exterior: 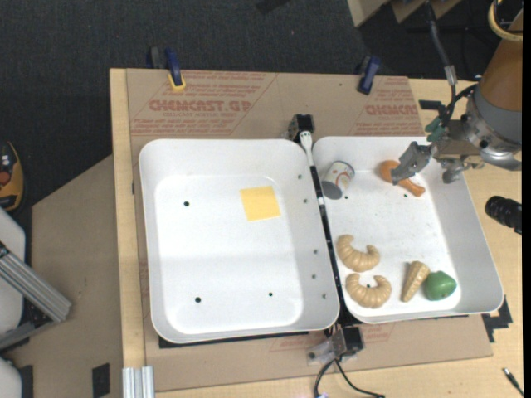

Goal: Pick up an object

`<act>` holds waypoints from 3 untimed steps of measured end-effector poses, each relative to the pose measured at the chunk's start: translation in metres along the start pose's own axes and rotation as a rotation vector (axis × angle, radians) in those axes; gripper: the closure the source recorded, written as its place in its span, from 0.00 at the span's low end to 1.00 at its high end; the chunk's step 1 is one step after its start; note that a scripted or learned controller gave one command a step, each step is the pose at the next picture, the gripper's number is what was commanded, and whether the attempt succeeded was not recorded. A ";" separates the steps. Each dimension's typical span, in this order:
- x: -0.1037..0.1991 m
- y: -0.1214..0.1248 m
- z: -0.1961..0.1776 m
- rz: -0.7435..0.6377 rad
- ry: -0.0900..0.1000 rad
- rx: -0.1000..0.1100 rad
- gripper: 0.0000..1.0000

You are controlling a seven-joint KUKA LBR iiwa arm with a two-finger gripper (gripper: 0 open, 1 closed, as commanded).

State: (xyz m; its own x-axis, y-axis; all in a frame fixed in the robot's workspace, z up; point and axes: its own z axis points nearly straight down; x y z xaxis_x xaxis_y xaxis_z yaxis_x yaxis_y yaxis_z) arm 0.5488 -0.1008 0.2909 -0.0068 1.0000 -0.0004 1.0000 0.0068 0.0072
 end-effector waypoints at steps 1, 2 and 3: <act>-0.003 -0.001 -0.008 0.005 -0.001 0.002 1.00; 0.002 0.043 -0.122 0.004 -0.003 -0.010 1.00; 0.077 0.012 -0.013 0.000 0.004 0.019 1.00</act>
State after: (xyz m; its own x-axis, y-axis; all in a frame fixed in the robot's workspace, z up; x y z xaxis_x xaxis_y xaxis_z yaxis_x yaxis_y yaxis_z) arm 0.5598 -0.0239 0.3042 -0.0067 1.0000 0.0034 0.9999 0.0067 -0.0119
